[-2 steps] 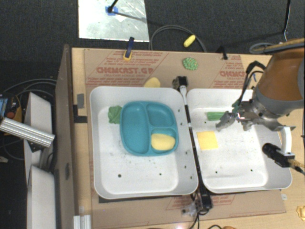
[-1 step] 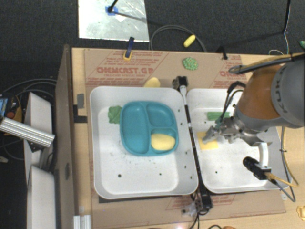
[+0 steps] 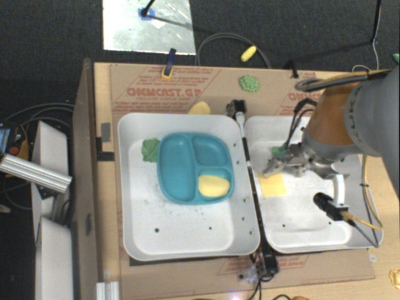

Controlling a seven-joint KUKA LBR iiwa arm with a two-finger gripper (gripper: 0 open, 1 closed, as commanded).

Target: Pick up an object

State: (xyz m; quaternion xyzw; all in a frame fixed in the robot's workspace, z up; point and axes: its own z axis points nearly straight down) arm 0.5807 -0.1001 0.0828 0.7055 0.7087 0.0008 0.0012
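Two white bins sat side by side. In the left bin (image 3: 134,230) lay a big blue plate (image 3: 181,161), and a yellow lump (image 3: 213,185) rested at its 4 o'clock part. A small green thing (image 3: 150,149) touched the plate at 9 o'clock. In the right bin (image 3: 300,233), the gripper (image 3: 278,165) hung low, just at 12 o'clock from a flat yellow square (image 3: 272,185). I could not tell how its hand stood.

Dark floor, cardboard-topped bench

Cardboard sheet (image 3: 162,92) covers the bench, a shiny metal plate (image 3: 147,17) lies on the black floor behind it.
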